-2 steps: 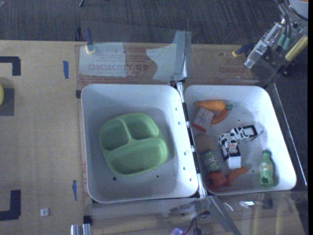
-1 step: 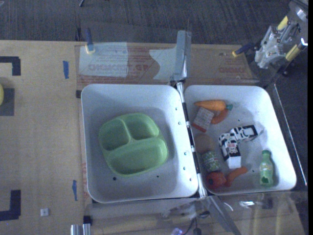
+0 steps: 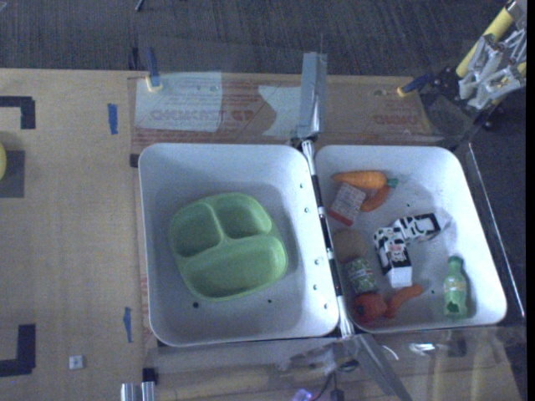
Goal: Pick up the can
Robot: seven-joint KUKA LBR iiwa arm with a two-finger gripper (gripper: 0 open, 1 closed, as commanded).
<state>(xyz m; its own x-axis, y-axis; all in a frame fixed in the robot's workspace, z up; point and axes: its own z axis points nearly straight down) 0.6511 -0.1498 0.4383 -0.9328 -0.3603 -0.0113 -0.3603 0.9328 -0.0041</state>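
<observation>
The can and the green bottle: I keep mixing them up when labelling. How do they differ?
The can is short, squat and dull green-grey; the green bottle is taller, slimmer and bright green. The can lies near the bin's left wall beside a red item; the green bottle lies near the right wall. Both lie in the right bin.

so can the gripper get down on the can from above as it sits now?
Probably yes, but tight. The can lies open from above in the right bin; nothing covers it. The cow-print carton and a red item crowd it, leaving the fingers little room. The gripper sits away beyond the bin's far corner.
</observation>
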